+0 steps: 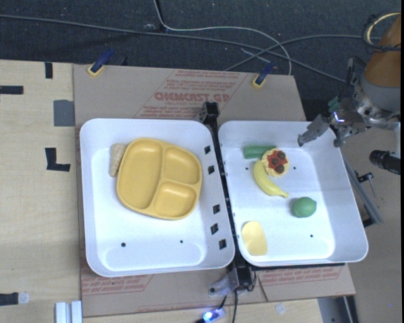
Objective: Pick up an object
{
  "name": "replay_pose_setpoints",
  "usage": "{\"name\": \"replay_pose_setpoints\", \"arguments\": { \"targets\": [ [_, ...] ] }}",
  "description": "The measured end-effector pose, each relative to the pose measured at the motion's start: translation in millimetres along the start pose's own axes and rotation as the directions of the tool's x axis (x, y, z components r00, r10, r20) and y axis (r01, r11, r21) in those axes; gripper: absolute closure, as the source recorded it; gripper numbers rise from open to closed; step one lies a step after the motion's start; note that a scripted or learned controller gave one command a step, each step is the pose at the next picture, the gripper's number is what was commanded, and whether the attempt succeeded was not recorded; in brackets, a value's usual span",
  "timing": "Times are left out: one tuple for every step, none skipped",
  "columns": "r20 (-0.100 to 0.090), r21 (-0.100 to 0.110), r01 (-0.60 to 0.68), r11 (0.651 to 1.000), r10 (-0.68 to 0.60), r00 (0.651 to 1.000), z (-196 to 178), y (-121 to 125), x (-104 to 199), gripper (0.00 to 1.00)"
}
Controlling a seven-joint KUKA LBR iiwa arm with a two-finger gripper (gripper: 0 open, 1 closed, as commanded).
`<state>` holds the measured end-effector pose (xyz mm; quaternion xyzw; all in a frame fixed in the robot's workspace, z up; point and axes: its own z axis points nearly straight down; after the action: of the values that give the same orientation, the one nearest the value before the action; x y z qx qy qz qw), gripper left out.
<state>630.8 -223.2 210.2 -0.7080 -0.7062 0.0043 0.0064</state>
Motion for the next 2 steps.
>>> {"name": "replay_pose_setpoints", "arguments": {
  "targets": [
    [0.003,-0.014,0.004,1.000,-0.004,1.000,-10,3,1,0.00],
    [0.003,-0.009,0.004,1.000,-0.004,1.000,41,-6,5,0.00]
  ]
}}
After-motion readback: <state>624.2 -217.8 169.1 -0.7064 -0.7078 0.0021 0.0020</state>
